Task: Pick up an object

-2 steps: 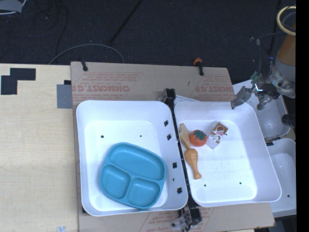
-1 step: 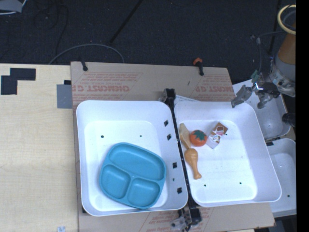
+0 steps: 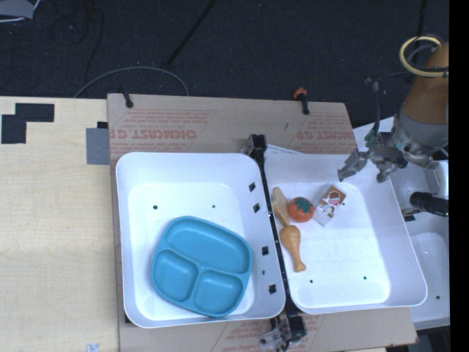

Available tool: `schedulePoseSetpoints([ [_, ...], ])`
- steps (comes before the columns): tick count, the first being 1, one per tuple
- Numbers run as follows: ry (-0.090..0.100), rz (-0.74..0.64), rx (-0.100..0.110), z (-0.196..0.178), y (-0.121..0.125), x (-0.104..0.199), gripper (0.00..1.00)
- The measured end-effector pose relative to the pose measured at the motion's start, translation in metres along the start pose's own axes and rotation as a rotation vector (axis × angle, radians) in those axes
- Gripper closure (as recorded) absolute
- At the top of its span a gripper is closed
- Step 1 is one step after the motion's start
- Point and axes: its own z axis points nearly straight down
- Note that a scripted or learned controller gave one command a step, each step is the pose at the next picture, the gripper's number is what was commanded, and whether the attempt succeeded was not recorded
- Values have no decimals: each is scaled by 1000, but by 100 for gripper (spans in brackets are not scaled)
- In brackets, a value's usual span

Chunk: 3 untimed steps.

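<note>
Objects: three small things lie in the right bin (image 3: 366,284), clustered near its left wall, none of them held
Drumstick (image 3: 292,245): tan toy chicken leg, smooth plastic look, long axis running from upper left to lower right, fat end up by the tomato, thin bone end pointing toward the bin's near side
Tomato (image 3: 300,209): round, orange-red with a green top, sitting just above the drumstick and touching or nearly touching it
Pale piece (image 3: 279,202): cream, elongated, slanted along the divider, just left of the tomato; what it is I cannot tell
Carton (image 3: 331,203): small boxy pack, white and brown with a red mark, tilted, long axis from upper right to lower left, just right of the tomato
Gripper (image 3: 368,165): over the right bin's far right corner, well above the carton, its two fingers spread apart with nothing between them
Arm (image 3: 423,101): grey with an orange band
Left bin (image 3: 139,174): shallow white, holds a blue divided plate (image 3: 201,265) with three compartments, smooth, rounded corners
Base: brown cardboard sheet (image 3: 220,127) with red print under both bins
</note>
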Motion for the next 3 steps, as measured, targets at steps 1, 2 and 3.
schedulePoseSetpoints([
  [1, 0, -1, -1, 44, -2, 4, 0],
  [2, -1, -1, -3, 96, -1, 5, 0],
  [3, -1, -2, -4, 84, -1, 5, 100],
])
